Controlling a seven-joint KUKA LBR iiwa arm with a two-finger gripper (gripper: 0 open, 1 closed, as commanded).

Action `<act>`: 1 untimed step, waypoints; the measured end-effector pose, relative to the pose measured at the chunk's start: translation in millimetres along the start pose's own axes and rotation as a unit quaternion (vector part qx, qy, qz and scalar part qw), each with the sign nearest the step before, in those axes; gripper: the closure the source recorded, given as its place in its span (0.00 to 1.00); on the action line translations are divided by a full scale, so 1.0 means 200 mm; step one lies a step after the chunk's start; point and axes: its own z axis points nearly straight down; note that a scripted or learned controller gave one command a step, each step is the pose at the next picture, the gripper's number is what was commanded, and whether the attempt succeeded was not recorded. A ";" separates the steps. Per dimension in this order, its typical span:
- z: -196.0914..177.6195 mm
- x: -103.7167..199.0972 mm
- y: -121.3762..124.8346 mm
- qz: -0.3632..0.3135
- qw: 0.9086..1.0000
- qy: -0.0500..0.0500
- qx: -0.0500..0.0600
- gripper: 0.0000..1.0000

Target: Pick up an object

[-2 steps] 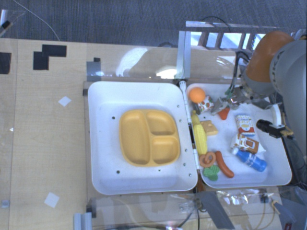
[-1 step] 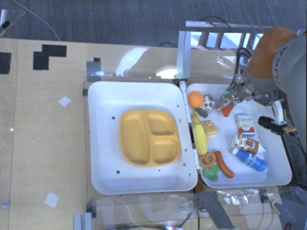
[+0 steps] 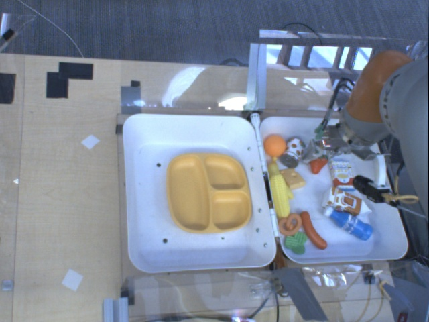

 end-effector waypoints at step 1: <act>-0.64 0.30 0.19 0.081 0.997 0.001 -0.006 1.00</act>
